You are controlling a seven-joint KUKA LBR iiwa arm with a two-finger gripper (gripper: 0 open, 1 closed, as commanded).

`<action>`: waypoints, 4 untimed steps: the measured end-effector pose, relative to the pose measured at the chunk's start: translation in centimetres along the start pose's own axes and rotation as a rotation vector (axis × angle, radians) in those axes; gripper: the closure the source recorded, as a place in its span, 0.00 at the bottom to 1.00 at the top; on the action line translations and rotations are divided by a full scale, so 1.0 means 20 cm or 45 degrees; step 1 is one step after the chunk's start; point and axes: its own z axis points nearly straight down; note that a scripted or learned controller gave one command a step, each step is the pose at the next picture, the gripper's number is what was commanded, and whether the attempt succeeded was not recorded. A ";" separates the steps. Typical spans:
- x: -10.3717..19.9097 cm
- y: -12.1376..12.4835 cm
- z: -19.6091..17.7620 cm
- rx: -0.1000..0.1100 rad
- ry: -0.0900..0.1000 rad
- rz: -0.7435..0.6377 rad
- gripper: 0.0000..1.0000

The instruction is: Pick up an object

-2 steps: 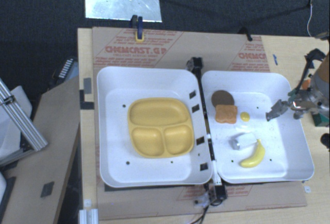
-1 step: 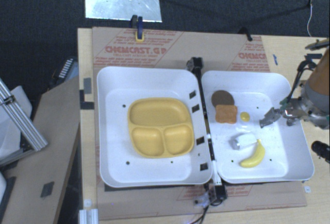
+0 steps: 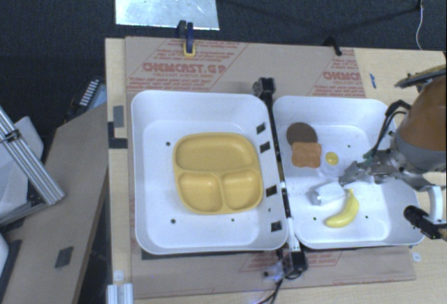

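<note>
The arm (image 3: 419,131) reaches into the right bin (image 3: 374,110) from its right edge, the gripper (image 3: 351,174) low over the bin's middle; whether it is open or holding anything cannot be told. Just below it lies a banana (image 3: 343,212), a small grey piece (image 3: 323,193) beside it. A brown disc (image 3: 301,133), a tan block (image 3: 306,154) and a small yellow piece (image 3: 331,158) sit toward the left wall. The left bin (image 3: 150,156) holds a yellow tray (image 3: 215,171), with bare floor around it.
</note>
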 end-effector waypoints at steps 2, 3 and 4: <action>0.00 0.01 0.03 -0.008 -0.003 0.000 1.00; -0.03 -0.01 -0.28 -0.014 -0.006 0.000 1.00; -0.04 -0.01 -0.61 -0.016 -0.006 -0.004 1.00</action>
